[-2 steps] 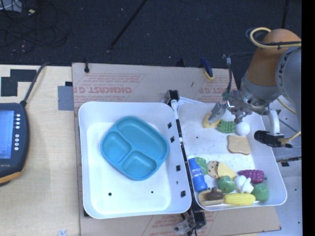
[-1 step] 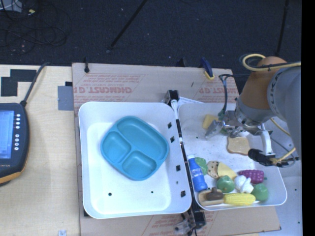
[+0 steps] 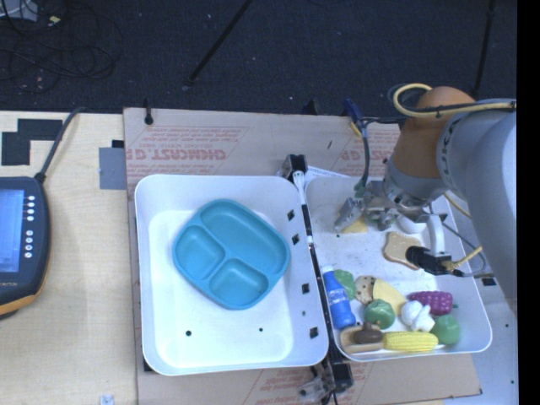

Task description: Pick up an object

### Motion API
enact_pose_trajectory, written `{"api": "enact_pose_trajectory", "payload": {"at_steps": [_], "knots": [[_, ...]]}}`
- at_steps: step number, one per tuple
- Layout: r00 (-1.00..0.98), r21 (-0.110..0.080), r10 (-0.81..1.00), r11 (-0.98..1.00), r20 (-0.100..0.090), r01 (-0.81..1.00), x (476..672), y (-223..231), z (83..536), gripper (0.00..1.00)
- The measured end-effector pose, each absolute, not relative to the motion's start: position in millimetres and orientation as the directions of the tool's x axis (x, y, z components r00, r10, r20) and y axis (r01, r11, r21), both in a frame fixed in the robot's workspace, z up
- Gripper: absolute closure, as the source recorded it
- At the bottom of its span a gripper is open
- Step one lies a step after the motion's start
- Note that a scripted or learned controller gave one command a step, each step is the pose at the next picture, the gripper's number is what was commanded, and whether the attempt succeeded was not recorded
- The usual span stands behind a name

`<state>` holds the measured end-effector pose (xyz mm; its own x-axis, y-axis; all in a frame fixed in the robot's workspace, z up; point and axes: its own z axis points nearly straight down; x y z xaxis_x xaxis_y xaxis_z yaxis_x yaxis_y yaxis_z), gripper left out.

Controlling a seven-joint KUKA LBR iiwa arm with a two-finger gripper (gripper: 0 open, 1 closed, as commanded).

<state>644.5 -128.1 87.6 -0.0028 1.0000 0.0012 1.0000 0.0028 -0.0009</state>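
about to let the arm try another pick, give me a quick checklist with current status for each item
1. Two-finger gripper is down inside the right white bin: ok.
2. Object between the fingers: cannot tell; a yellowish piece lies just beneath them.
3. Candidate objects in reach: ok; blue bottle, yellow corn cob, purple grapes and tan toast-shaped piece sit in the right bin.
4. Objects spaced for a clean grasp: not ok; most crowd together at the bin's near end.
5. Left white bin holds a blue divided plate, lying flat: ok.
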Motion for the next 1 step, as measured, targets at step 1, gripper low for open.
{"api": "enact_pose_trajectory", "payload": {"at_steps": [1], "knots": [[-0.002,0.011,1.000,0.002,0.000,1.000,648.0,-129.5,104.2,1.00]]}}
